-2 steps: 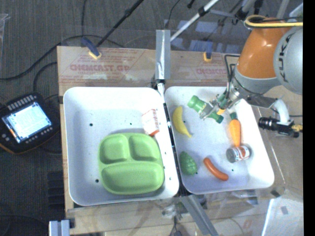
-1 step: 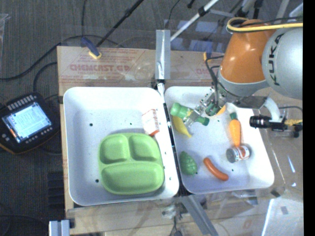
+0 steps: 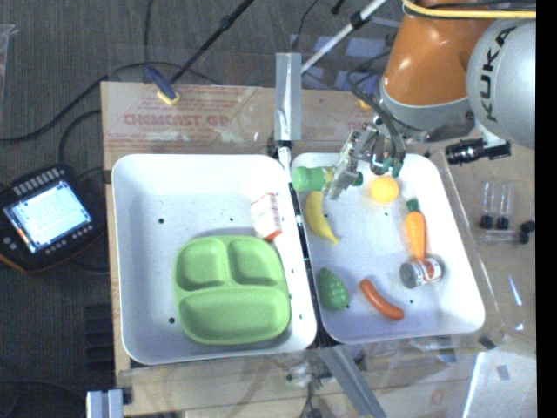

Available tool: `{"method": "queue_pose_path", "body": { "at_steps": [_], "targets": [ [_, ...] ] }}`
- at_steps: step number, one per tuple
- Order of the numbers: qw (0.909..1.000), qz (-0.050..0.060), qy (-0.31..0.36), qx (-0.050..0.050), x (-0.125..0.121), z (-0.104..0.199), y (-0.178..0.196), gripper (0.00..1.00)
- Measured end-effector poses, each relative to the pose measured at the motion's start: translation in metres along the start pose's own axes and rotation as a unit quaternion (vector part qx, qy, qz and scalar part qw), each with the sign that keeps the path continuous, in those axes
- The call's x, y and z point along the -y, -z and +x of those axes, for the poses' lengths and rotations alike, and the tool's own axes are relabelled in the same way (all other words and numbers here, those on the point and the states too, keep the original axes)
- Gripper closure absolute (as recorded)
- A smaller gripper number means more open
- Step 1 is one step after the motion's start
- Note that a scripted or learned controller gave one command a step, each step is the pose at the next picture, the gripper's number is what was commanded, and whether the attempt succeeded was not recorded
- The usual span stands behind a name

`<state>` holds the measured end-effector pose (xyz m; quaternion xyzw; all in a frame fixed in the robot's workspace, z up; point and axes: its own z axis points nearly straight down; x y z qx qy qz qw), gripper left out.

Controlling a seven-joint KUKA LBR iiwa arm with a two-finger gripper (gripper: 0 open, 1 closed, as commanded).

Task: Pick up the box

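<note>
Left of the central divider between the bins, I am seeing a green three-compartment plastic tray lying, with the small orange-and-white box sitting just above it, near that divider. Right of the divider, the gripper is hovering over a yellow banana; I cannot tell its grip state.

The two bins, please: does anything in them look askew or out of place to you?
The small box in the left bin leans tilted against the green divided tray instead of lying flat. The can in the right bin lies tipped on its side. Nothing looks spilled or damaged.
</note>
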<state>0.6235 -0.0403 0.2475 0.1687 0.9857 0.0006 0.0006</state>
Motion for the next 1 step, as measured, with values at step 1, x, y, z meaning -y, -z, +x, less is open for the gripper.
{"method": "queue_pose_path", "body": {
  "at_steps": [1],
  "targets": [
    [1.0000, -0.002, 0.000, 0.000, -0.0015, -0.0010, 0.0074, 1.00]
  ]
}}
